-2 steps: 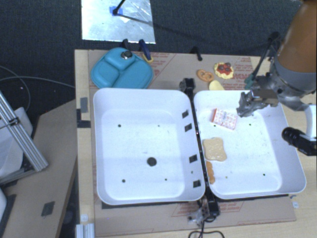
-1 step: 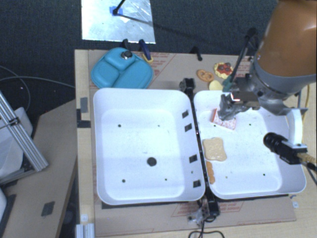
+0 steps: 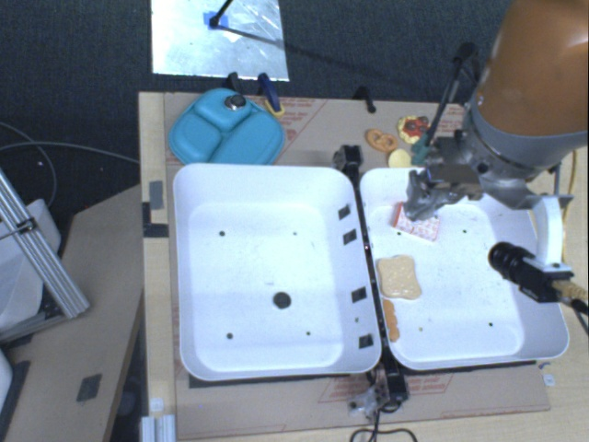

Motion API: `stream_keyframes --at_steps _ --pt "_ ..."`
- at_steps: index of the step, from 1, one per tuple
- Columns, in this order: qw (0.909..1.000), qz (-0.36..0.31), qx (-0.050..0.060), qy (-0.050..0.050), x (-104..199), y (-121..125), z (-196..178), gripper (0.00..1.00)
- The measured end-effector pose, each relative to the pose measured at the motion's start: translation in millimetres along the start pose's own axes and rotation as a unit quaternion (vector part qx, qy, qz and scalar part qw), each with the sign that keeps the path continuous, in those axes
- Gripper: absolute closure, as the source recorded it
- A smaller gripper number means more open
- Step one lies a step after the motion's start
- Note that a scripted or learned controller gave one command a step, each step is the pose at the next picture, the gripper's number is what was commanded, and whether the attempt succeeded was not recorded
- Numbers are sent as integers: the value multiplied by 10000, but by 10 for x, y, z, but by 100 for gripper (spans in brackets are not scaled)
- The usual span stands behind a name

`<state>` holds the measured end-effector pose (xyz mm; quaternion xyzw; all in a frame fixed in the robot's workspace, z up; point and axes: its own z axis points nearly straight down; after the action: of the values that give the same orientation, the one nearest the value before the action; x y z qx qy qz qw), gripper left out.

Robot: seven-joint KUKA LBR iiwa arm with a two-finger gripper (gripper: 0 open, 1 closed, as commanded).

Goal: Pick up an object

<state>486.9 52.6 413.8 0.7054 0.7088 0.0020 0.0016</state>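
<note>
Both bins (image 3: 262, 196) are white, the packet (image 3: 421, 227) red-and-white, the slice (image 3: 398, 277) tan, the tray (image 3: 227, 129) blue.

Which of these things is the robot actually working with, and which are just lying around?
Part of the job:
- the robot's hand
- red-and-white flat packet right by it
- tan toy bread slice
- right white bin holding both

Just lying about:
- blue plastic divided tray
- small orange toy biscuit
- shiny silver sheet

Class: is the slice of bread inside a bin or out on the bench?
Inside. The slice of bread lies flat on the floor of the view's right bin, within its walls, near its left wall.
</note>
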Motion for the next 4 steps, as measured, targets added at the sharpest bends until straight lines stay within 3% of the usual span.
stream_keyframes --at_steps 1,2,3,4 --pt "10000 -5 -2 -1 -68 1 -240 100" --pt "10000 36 16 -7 -403 -2 -3 100" --pt "10000 -10 13 1 5 0 144 100" --pt "10000 -45 35 9 1077 -11 535 100"
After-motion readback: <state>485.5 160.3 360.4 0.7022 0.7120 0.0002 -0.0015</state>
